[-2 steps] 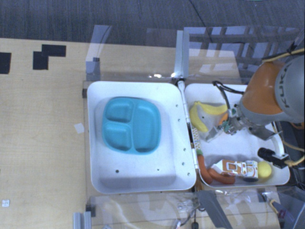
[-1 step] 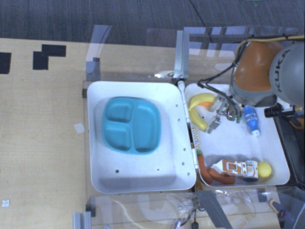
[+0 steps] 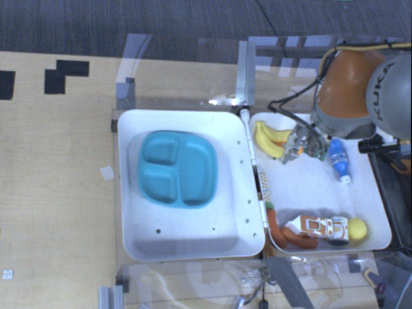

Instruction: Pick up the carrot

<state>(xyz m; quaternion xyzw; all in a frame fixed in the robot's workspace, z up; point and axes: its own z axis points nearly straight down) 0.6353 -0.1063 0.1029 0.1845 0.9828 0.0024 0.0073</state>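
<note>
Fixed above the surface (image 3: 58, 192), looking down at a slant from moderate height. Left bin (image 3: 187, 237) near frame centre, right bin (image 3: 322, 185) toward the right edge. Dark floor (image 3: 129, 5) along the top; arm (image 3: 360, 89) entering at upper right.

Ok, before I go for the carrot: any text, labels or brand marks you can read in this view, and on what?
Arm housing: dark letters at the frame's right edge, cut off, not readable.
Carton in the right bin: orange printed graphics, too blurred to read.
Blue bottle: no readable label.
Carrot, banana, blue plate: no text.
</note>
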